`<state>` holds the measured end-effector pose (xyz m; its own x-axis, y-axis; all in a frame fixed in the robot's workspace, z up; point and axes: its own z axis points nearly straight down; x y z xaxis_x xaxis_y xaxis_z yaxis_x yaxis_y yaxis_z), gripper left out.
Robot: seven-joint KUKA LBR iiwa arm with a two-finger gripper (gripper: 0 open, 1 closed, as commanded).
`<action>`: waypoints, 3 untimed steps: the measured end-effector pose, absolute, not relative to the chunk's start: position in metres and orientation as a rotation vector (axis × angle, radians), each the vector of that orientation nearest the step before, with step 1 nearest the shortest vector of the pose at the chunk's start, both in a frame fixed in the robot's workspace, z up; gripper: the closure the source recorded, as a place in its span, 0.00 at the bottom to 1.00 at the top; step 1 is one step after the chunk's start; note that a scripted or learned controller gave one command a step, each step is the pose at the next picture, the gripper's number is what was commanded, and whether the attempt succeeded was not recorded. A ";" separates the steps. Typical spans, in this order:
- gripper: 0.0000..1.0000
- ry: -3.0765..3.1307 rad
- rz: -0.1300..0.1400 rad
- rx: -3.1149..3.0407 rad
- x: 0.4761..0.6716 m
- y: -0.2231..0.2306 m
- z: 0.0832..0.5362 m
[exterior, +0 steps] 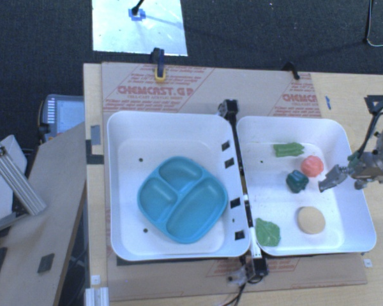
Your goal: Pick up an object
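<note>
The right bin (345, 136) holds several small objects. A green oblong piece (288, 149) lies near its back. An orange-red ball (312, 166) sits just in front of it, and a dark teal lump (297, 182) is next to the ball. A tan round piece (311, 220) lies near the front, with a green leafy piece (267, 232) in the front left corner. My gripper (335, 177) hangs over the right side of this bin, just right of the ball and the teal lump. Nothing shows in its grasp.
The left bin (124, 139) holds a blue divided plate (182, 198). A black-clipped divider (236, 171) runs between the two bins. The arm (373, 164) comes in over the right bin's right wall. Cardboard lies under both bins.
</note>
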<state>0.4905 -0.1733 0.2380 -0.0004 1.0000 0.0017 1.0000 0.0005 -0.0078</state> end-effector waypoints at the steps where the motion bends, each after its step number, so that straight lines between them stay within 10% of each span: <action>1: 0.00 -2.226 -0.001 -2.219 0.493 -0.173 0.242; 3: 0.00 -2.221 0.002 -2.219 0.492 -0.175 0.138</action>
